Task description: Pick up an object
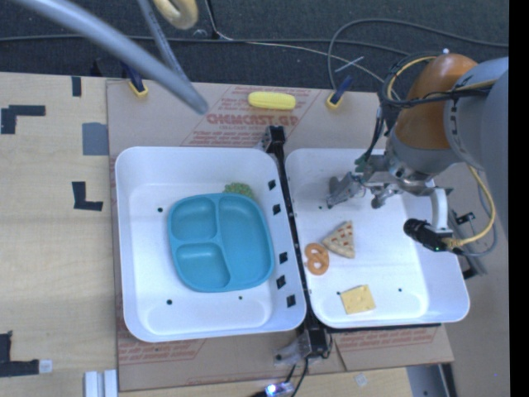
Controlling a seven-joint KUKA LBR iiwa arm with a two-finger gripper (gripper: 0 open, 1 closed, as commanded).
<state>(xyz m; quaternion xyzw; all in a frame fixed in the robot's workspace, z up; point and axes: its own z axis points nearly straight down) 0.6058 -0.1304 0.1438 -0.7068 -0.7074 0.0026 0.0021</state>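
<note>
- White plastic forms both shallow bins on the table; the left bin (132, 222) holds a blue divided plate (221, 242) with a small green item (240, 189) at its far rim, partly hidden.
- Camera view, right bin (438, 300): three candidate objects lie on the floor of the bin. A pizza-slice toy (340, 240) sits near the centre, a pretzel-shaped toy (316, 258) lies just beside it toward the divider, and a yellow cheese-like square (357, 299) lies nearer the front wall, apart from both.
- Camera view, arm: the gripper (357, 190) hangs over the far half of the right bin, beyond the pizza slice. Whether it touches the bin floor cannot be told.
- Finger state: the fingers point toward the divider. How far they are open cannot be told from this view, and nothing is visible between them.
- Handling judgement: all three objects look like small, light, rigid toys. They are flat and low, so a grasp must reach nearly to the bin floor.
- Grasp point judgement: the pizza slice is nearest; take it across its two straight sides. The cheese square offers parallel edges and free space around it. The pretzel is thin and may slide on smooth plastic.
- A yellow banana-like item (271, 100) lies on the cardboard beyond the bins.
</note>
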